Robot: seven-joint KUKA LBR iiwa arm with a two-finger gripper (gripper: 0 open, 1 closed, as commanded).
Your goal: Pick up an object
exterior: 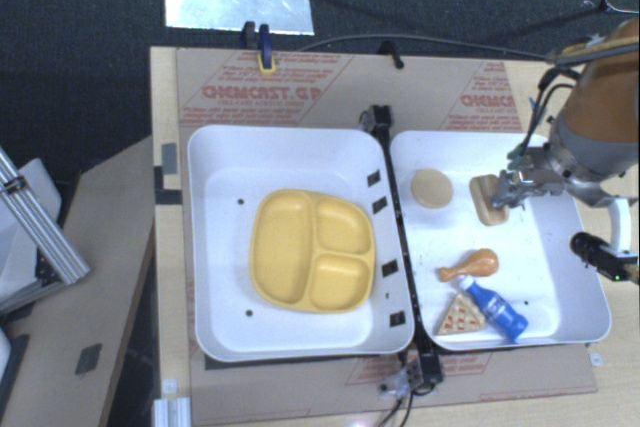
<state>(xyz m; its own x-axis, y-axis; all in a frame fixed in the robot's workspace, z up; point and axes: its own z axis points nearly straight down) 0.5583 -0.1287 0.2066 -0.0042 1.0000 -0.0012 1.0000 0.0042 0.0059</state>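
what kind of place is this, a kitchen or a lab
Most likely a robot lab bench, not a kitchen: two white bins on a board, toy food such as a drumstick and a yellow divided plate, and the arm's tool reaching in.

Both white bins (pixel 300 150) look like smooth, slightly glossy plastic. The yellow divided tray (pixel 310 250) has a matt plastic sheen. The table (pixel 270 90) is topped with printed brown cardboard. The blue bottle (pixel 497 309) looks glossy.
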